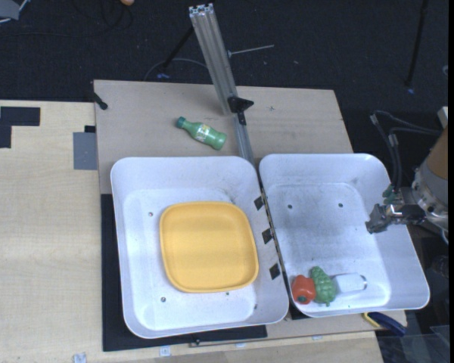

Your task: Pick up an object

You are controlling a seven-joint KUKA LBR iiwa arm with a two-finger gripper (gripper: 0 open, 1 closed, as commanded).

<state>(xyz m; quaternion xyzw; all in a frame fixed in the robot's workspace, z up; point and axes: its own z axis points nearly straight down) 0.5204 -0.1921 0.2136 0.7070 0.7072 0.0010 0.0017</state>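
In the right bin (325, 203), near its front edge, lie a red pepper-like object (303, 289), a green bumpy object (324, 286) touching it, and a small white object (350, 283) just to their right. A yellow square plate (208, 245) rests in the left bin (136, 203). My gripper (380, 220) hangs at the right bin's right rim, well away from the objects at the front.
A green bottle (202, 132) lies on the bench behind the left bin. A metal rail (218, 48) slants up from between the bins at the back. Black clips (266, 233) mark the seam between the bins.
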